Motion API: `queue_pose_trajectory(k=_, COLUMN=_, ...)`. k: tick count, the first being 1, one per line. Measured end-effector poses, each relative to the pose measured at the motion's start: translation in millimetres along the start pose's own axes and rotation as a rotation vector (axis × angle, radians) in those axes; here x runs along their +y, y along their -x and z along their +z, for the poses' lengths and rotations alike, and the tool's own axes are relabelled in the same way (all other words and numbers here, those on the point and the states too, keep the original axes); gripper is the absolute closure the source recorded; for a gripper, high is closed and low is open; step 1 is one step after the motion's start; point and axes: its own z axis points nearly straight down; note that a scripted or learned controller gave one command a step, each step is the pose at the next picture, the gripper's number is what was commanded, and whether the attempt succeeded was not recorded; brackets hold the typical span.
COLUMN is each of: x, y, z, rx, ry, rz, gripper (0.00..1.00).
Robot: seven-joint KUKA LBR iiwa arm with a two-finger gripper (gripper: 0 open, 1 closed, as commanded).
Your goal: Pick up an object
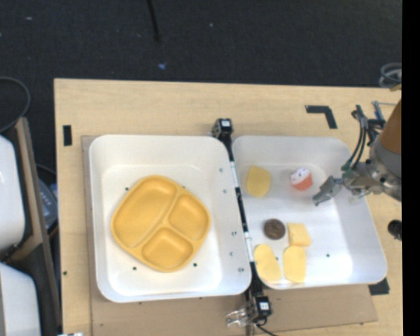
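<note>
So the pickable stuff is all in the right bin (350, 254). There's a pale yellow roundish piece (258, 181) up near the divider side, a small orange-and-white thing (302, 179) a bit to its right, a dark brown disc (274, 228) lower down, and a little yellow block (299, 234) just beside that disc. Along the near edge of the bin two more yellow oval pieces (267, 262) (295, 264) lie side by side, pretty much touching each other.

The gripper (323, 192) comes in from the right, low over the bin floor, just to the right of the orange-and-white thing but apart from it. Nothing is between its tips as far as I can see. Whether it's spread or closed, honestly can't tell, it's too small and dark at this angle.

Behind it you get the grey wrist with cables and a sliver of the orange band (390, 126) at the right edge.

The left bin (108, 271) holds a yellow divided plate (160, 222) with three compartments, lying flat around the middle. Both bins rest on a light wood bench (147, 107), with a small black clip (224, 126) where the bins meet at the far side.
</note>
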Motion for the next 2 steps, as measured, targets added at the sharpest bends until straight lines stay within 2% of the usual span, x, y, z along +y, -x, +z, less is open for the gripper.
queue_pose_trajectory(k=2, x=3, y=1, z=87, rx=0.000, ry=0.000, rz=0.001, gripper=0.00)
